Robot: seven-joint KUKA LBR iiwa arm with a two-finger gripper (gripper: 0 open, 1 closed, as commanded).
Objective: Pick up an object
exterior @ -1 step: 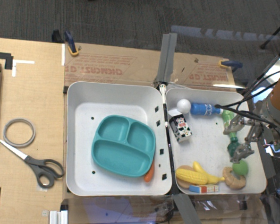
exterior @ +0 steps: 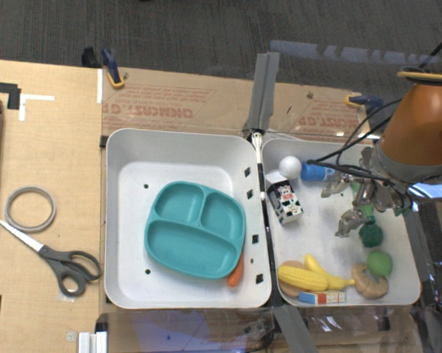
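My gripper (exterior: 351, 206) hangs over the right bin (exterior: 318, 234), below the orange band of the arm (exterior: 422, 125). Its metal fingers (exterior: 347, 221) stand apart with nothing between them. A dark green toy (exterior: 371, 235) lies just right of the lower fingertip. A light green ball (exterior: 379, 263) and a tan ring-shaped piece (exterior: 369, 282) lie nearer the front. A banana (exterior: 324, 274) and a yellow corn cob (exterior: 295, 278) rest at the front wall, beside a small red, white and blue box (exterior: 322, 297). A black-and-white toy (exterior: 284, 201), a white ball (exterior: 289, 166) and a blue piece (exterior: 314, 172) sit to the gripper's left.
The left bin (exterior: 130, 204) holds a teal divided plate (exterior: 197, 230) with an orange carrot (exterior: 235, 273) at its front right edge. On the bench to the left lie scissors (exterior: 55, 259) and a tape roll (exterior: 30, 208). Cables run from the arm across the right bin's back.
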